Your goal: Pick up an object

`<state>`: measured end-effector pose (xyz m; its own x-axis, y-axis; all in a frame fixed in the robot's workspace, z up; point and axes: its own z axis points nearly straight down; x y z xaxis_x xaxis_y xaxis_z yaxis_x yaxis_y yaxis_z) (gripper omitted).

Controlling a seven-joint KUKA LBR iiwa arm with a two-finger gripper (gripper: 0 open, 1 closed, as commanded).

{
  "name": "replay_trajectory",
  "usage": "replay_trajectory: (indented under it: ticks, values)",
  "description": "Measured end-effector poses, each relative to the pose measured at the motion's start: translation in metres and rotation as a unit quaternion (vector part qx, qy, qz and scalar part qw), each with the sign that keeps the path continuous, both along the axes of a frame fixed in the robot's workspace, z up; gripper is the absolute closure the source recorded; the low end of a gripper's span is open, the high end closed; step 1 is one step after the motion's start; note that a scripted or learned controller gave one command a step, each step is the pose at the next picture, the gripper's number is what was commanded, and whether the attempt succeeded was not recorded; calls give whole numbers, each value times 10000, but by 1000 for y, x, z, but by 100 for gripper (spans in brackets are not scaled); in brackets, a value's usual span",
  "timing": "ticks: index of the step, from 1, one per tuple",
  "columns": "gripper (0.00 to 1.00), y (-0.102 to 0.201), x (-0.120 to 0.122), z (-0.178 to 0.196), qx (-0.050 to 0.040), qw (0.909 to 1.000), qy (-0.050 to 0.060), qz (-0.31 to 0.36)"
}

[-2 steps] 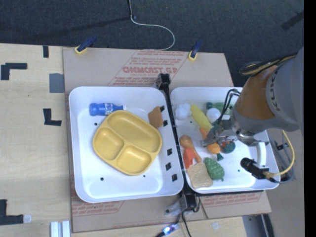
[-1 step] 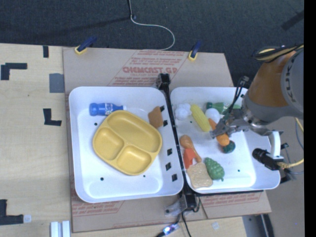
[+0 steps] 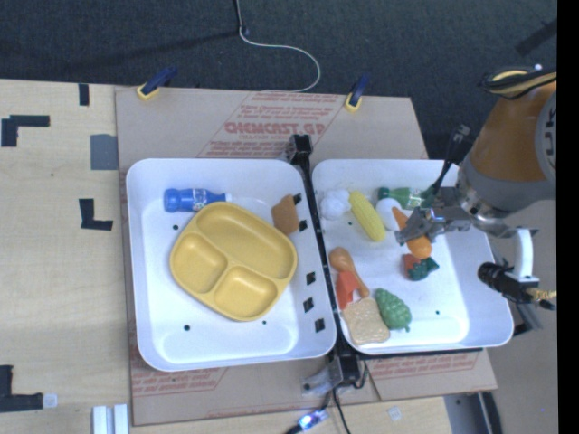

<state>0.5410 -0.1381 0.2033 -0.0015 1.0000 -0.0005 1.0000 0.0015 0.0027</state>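
An orange toy piece (image 3: 418, 245) is lying in the right bin (image 3: 470, 333), toward its 3 o'clock side, with a dark green piece (image 3: 422, 268) touching it at 6 o'clock. The gripper (image 3: 418, 227) is hanging right over the orange piece; whether its fingers are open or closed cannot be told. Outward: a yellow corn cob (image 3: 366, 215) is sitting at 9 o'clock, a green bottle (image 3: 396, 194) at 11 o'clock, a green broccoli-like toy (image 3: 393, 308) and a bread slice (image 3: 365, 322) at 7 o'clock. The left bin (image 3: 149, 333) is holding a yellow divided plate (image 3: 233, 260) and a blue bottle (image 3: 190, 199).
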Motion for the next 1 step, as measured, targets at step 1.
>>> replay_trajectory:
  ticks: [1]
  values:
    - [100,1,1,22,2,10000,9,1]
